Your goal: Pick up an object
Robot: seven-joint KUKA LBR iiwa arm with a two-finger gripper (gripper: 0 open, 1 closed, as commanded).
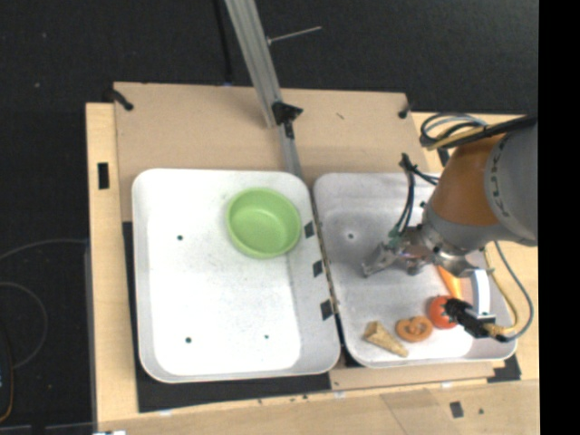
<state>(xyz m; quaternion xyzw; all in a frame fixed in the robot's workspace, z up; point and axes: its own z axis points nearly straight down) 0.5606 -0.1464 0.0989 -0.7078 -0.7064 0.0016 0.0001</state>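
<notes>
- Gripper (385, 259) hangs low over the right bin (362, 198); finger state cannot be made out.
- Nothing visibly held.
- Wedge (384, 337), orange ring (415, 328) and red piece (441, 311) lie near the bin's front edge, apart from the gripper.
- Green bowl (264, 223) sits in the left bin (181, 333).

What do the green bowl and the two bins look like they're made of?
Green bowl: probably plastic, with a uniform light green colour, a smooth matte surface and a soft sheen on the rim. Left bin and right bin: likely moulded white plastic with rounded corners and shallow walls, dull and speckled with grey scuffs; painted metal can't be ruled out.
</notes>
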